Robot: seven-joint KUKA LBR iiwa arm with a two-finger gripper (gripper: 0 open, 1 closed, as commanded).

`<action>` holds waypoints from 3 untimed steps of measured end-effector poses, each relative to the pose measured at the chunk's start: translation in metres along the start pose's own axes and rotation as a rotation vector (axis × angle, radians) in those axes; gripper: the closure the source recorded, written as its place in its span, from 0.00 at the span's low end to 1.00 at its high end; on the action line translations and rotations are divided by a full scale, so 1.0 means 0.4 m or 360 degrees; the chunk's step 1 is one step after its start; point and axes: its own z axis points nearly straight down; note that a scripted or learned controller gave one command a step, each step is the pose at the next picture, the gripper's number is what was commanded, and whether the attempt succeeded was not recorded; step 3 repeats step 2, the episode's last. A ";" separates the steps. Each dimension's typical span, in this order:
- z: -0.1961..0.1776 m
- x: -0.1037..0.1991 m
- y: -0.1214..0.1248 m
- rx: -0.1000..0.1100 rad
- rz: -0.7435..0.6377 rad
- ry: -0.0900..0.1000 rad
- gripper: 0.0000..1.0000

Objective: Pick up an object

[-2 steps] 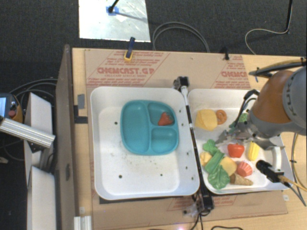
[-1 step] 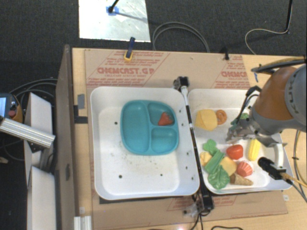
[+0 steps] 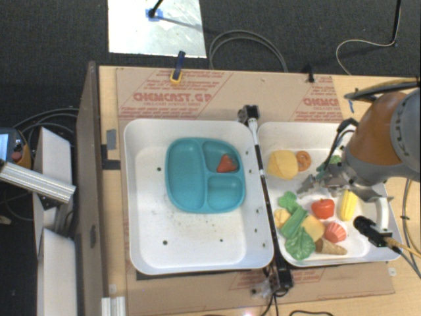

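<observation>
Down at the near rim, green leaf [image 3: 300, 243] and cone [image 3: 331, 247]. Claw [image 3: 322, 180] hovers mid right bin [image 3: 309, 133], grip unreadable. Just beside it, yellow corn [image 3: 348, 205] lies lengthwise, pointing away toward the far wall. Left, teal plate [image 3: 197, 189].

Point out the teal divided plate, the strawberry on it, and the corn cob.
teal divided plate [image 3: 187, 176]: camera view, large left compartment.
strawberry [image 3: 227, 164]: camera view, red body.
corn cob [image 3: 348, 205]: camera view, yellow middle.

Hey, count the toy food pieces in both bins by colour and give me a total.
Red: 3, one on the teal tray, two in the right bin
Yellow: 4
Green: 2
Orange: 1
Tan: 1
Total: 11
</observation>
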 end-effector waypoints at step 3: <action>-0.026 0.001 0.002 -0.0004 -0.0001 0.0001 0.00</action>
